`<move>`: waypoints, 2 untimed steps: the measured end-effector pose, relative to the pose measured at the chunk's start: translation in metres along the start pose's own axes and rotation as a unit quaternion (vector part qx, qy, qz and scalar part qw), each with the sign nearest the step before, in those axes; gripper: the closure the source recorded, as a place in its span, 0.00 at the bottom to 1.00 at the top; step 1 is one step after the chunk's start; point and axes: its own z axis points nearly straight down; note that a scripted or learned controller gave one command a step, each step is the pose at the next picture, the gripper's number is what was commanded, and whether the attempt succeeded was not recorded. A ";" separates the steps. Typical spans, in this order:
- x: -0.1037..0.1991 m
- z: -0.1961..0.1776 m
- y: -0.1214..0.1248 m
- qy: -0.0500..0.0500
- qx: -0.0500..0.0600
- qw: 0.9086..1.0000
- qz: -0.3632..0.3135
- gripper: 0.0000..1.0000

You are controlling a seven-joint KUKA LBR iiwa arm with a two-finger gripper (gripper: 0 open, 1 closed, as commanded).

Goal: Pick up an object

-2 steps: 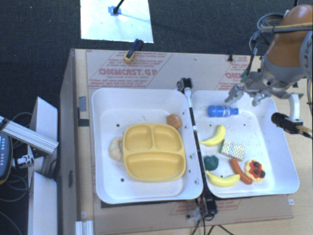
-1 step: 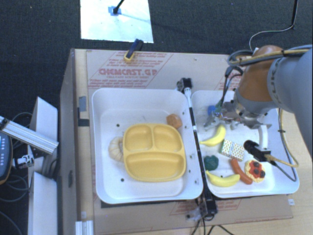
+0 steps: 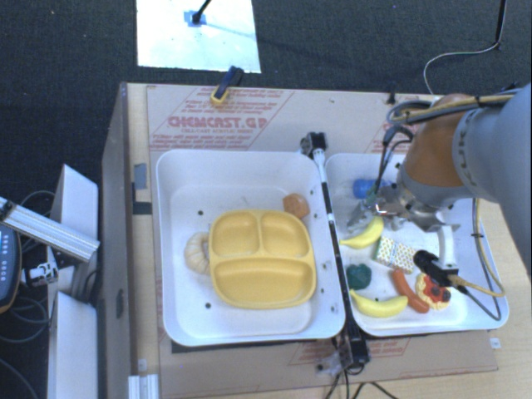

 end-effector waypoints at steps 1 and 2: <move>0.000 -0.011 0.001 0.000 -0.001 1.000 -0.001 1.00; 0.082 -0.101 0.025 0.001 -0.002 1.000 -0.002 1.00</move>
